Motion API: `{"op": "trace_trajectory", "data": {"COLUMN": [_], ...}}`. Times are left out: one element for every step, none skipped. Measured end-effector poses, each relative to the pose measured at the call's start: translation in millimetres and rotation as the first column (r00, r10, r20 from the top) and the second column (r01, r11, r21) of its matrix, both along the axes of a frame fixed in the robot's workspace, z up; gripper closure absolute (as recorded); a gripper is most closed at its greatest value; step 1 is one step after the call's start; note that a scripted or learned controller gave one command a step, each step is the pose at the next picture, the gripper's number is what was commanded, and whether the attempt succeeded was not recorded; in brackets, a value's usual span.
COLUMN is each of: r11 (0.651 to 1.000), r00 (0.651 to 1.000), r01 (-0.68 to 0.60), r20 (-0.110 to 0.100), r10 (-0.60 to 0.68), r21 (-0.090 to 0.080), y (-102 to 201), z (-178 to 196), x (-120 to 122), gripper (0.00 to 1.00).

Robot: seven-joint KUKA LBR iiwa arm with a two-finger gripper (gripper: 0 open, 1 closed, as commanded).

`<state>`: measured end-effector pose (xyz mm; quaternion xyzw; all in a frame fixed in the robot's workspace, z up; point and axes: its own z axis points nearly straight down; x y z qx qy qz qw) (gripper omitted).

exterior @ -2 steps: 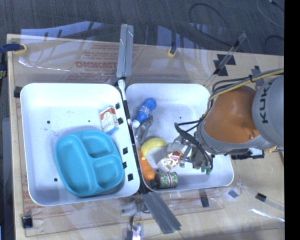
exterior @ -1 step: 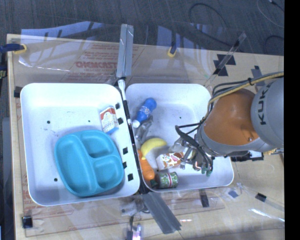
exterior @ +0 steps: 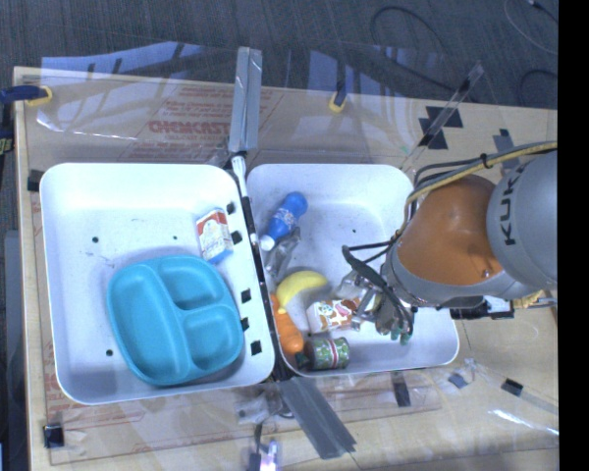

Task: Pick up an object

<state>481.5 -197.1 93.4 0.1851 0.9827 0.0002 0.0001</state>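
The arm is reaching in from the right over the right bin. Its gripper is sitting low in that bin, just beside a small red and white packet, and I cannot tell its state. A yellow banana, an orange carrot, a dark can and a blue-capped bottle are lying nearby. In the left bin, a blue tray and a small box are resting.
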Motion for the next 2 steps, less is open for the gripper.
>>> {"op": "trace_trajectory", "data": {"r11": [0.998, 0.995], "r00": [0.998, 0.995], "r01": [-0.056, -0.096], "r20": [-0.002, -0.004], "r10": [0.056, 0.096], "r21": [0.001, 0.001], "y": [23.6, 32.6], "z": [-1.8, -2.0], "x": [-4.4, -4.6], "gripper": [0.0, 0.0]}}
